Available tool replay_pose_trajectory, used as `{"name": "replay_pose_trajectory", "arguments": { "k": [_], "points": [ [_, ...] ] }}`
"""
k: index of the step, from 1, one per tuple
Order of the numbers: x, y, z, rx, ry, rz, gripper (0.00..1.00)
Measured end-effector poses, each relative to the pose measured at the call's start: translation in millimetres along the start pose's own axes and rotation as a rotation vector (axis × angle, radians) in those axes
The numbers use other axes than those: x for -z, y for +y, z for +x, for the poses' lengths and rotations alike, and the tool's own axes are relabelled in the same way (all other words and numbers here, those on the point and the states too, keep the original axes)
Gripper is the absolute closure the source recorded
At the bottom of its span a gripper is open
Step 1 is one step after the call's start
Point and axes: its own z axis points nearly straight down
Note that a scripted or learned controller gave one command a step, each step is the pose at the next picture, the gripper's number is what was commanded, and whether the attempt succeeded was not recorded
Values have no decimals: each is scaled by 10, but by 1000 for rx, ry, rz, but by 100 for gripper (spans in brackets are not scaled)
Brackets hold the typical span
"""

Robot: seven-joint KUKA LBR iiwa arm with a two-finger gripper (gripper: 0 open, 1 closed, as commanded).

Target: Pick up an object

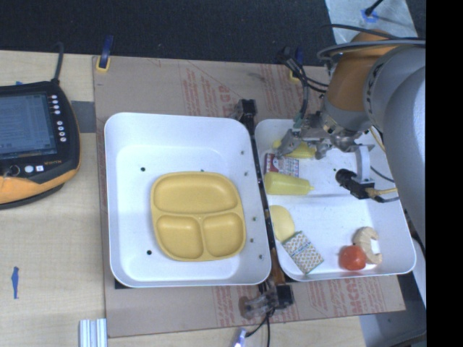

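teach pendant [32, 139]: far left on the bench, screen lit, orange underside, well apart from both bins.
left bin [126, 194]: shallow and white, holding a yellow divided tray [197, 214] that lies flat near its middle.
right bin [394, 233]: where the pickable things are. a red-and-white packet [283, 166] sits by the left wall, a pale yellow corn-like piece [287, 185] just below it, a pale yellow rounded piece [281, 221] lower down, a checkered packet [302, 252] near the front wall, a red tomato-like ball [352, 258] touching a tan-and-white piece [369, 243] at the front right.
gripper [307, 137]: low over the back left corner of the right bin, above a small yellow thing [302, 150]. whether it is spread or closed, i cannot tell; nothing visibly sits between its fingers.
risk, judged: the target lies close to the bin's back wall and corner, so a finger could strike the rim or push the piece against the wall instead of closing round it. the packet just beside it could be nudged or caught too. the rounded pieces look likely to roll or slip.
cables [362, 183]: a black fitting and wires hang from the arm over the bin and might snag.
surface: pale wood bench under a brown cardboard sheet [181, 85] with red print, clamped at front and back.
room: dark floor behind the bench.
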Motion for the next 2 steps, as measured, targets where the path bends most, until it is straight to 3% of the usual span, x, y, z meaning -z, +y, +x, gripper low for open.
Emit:
{"name": "replay_pose_trajectory", "arguments": {
  "k": [1,2],
  "points": [
    [-79,-12,-809,-5,-1,0,0],
    [-63,-6,-1076,-3,1,-1,0]
  ]
}}
